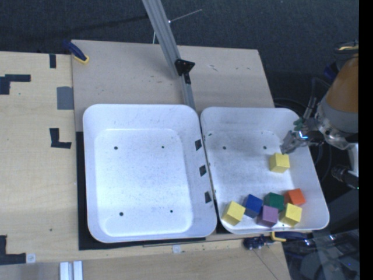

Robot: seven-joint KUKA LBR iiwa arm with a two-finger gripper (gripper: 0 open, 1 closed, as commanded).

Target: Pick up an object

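The right bin (pixel 245 127) holds several small blocks. A yellow block (pixel 279 163) lies alone near the bin's right side. Along the front edge sit a yellow block (pixel 234 212), a blue block (pixel 253 205), a green block (pixel 273 201), a purple block (pixel 269 215), an orange block (pixel 296 196) and another yellow block (pixel 292 214). My gripper (pixel 291 140) hangs at the bin's right rim, just above and right of the lone yellow block, with nothing seen in it.
The left bin (pixel 140 174) lies beside the right one, with a raised divider between them. A grey metal pole (pixel 166 31) slants across the bench behind the bins. The arm's grey body (pixel 344 98) stands at the right.
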